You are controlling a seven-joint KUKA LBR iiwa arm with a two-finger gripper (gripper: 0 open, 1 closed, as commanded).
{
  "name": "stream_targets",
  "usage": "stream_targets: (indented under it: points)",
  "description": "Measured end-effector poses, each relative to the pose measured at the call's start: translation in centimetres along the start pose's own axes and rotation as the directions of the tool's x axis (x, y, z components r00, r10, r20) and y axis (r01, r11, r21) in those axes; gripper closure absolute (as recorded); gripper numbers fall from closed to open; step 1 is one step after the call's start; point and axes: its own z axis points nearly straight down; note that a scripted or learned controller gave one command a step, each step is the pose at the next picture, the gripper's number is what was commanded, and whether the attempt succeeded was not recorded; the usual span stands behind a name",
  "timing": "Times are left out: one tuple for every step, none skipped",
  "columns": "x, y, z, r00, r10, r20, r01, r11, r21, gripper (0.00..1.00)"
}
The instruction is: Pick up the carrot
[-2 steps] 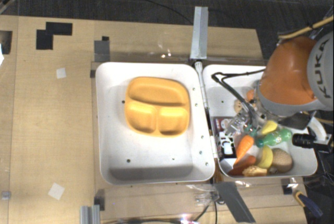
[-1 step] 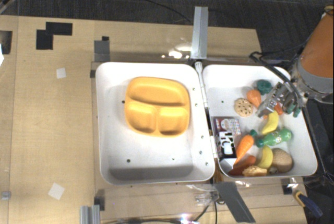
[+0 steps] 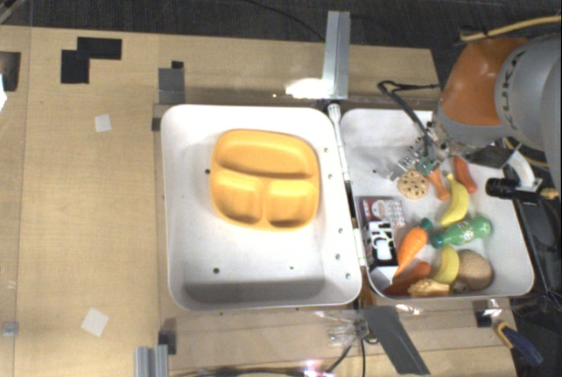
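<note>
The carrot (image 3: 410, 245), orange with a green top, lies slantwise in the front part of the right bin (image 3: 369, 134), next to a black and white card (image 3: 380, 233). My gripper (image 3: 419, 159) hangs low over the middle of that bin, behind the carrot and a little to its right, just above a round cookie (image 3: 411, 184). The grey arm with its orange band (image 3: 479, 90) reaches in from the right. Nothing shows in the gripper's grasp.
Crowded around the carrot are two bananas (image 3: 455, 204), a green bottle (image 3: 461, 233), a brown potato-like lump (image 3: 474, 270), a red piece (image 3: 408, 277) and small orange pieces (image 3: 463, 174). The left bin (image 3: 184, 217) holds a yellow divided tray (image 3: 263, 177).
</note>
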Motion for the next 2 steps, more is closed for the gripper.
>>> stream_targets:
  points:
    - [0.0, -0.1, 0.1, 1.0, 0.001, -0.002, -0.001, 1.0, 0.001, 0.0]
    - [3.7, -2.9, 0.5, 0.999, 0.053, 0.002, -0.053, 0.999, -0.001, 0.0]
